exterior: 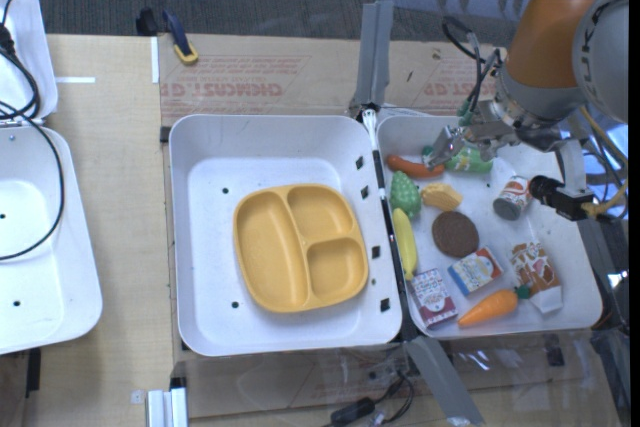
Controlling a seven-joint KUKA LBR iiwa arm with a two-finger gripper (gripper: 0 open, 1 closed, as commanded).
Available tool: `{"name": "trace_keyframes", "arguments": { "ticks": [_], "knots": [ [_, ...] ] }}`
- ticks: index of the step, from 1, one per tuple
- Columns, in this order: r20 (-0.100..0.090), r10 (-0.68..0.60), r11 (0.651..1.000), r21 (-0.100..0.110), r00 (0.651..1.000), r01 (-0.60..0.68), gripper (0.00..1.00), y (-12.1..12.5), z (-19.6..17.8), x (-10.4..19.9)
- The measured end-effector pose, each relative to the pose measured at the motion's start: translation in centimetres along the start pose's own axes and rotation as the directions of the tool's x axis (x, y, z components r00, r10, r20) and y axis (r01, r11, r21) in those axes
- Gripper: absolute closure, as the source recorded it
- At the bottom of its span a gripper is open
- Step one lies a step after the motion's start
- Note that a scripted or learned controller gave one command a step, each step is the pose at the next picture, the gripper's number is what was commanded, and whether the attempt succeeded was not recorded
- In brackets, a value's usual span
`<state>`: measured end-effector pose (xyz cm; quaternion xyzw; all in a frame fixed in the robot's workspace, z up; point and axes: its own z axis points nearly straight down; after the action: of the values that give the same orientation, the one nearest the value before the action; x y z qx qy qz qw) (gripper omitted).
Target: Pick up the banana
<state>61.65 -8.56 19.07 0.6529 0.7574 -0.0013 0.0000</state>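
In the camera view the banana (404,242) lies flat in the right bin (590,313), pressed along that bin's left wall, its length running from about the middle of the wall towards the near-left corner. A green toy vegetable (402,191) sits just beyond its far end, and a small red-and-white carton (431,297) lies just beside its near end. The arm (552,25) hangs over the bin's far edge, and its gripper (462,141) is low near the far-left part of the bin, above a red pepper (415,166) and a greenish object that cannot be identified. Whether the gripper is spread or closed cannot be told from this angle, and nothing can be seen held in it. The banana is apart from the gripper, with the green vegetable between them. The left bin (190,245) carries a yellow divided plate (300,245) near its centre. Judging by how things lie, the pick is not yet done: the banana rests untouched, and the gripper would need to travel along the left wall towards the near side, descend and close on it before lifting.
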Motion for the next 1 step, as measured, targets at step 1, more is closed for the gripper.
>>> {"name": "trace_keyframes", "arguments": {
  "ticks": [1],
  "knots": [
    [-0.002,-0.315,0.949,0.0,0.949,0.315,0.0,-4.0,-1.37,4.47]
  ]
}}
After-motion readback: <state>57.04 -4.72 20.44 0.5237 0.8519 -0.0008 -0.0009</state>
